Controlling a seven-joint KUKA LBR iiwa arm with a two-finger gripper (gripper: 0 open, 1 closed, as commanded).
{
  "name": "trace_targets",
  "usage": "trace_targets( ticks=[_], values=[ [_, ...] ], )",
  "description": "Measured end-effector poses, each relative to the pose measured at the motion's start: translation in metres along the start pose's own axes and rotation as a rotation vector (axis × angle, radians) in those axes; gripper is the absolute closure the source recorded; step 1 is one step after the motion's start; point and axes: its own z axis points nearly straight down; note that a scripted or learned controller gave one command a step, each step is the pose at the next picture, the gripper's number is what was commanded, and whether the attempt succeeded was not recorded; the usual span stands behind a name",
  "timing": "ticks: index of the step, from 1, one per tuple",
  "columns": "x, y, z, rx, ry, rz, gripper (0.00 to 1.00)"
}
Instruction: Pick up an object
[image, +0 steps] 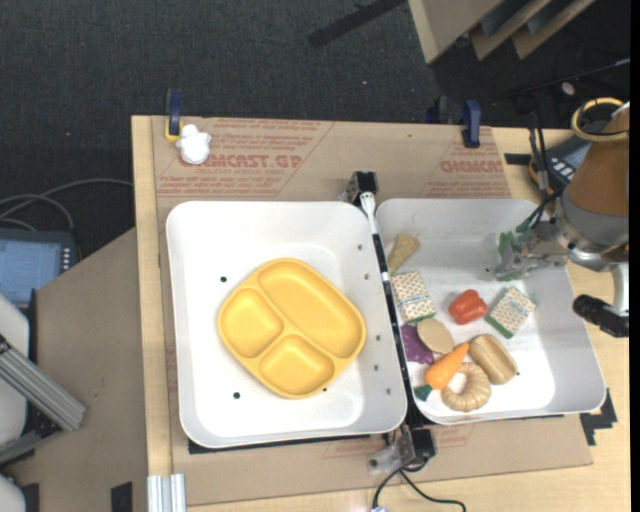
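Observation:
The right white bin (560, 395) holds several toy foods: a tan bread piece (403, 250), a checkered packet (411, 295), a red tomato (467, 306), a green-checkered packet (511, 311), a beige oval (435, 334), a purple piece (413, 345), an orange carrot (446, 365), a brown roll (492, 358) and a ring-shaped bagel (466, 390). My gripper (514, 260) hangs low over the bin's back right part, just above and right of the tomato and behind the green-checkered packet. I see nothing held in it.
The left white bin (190, 300) holds a yellow divided plate (290, 325). A black strip (376, 250) runs between the bins. A small white object (193, 147) and blue clamps (471, 125) sit at the board's back edge. The arm's orange-brown body (605, 180) stands at the right.

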Motion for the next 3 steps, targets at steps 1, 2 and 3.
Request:
trace_targets(
  ticks=[1,2,3],
  values=[
    [0.061,0.051,0.011,0.003,-0.002,0.000,1.00],
    [0.008,0.063,-0.062,-0.008,-0.008,0.006,1.00],
    [0.042,0.062,-0.002,0.000,-0.004,0.003,1.00]
  ],
)
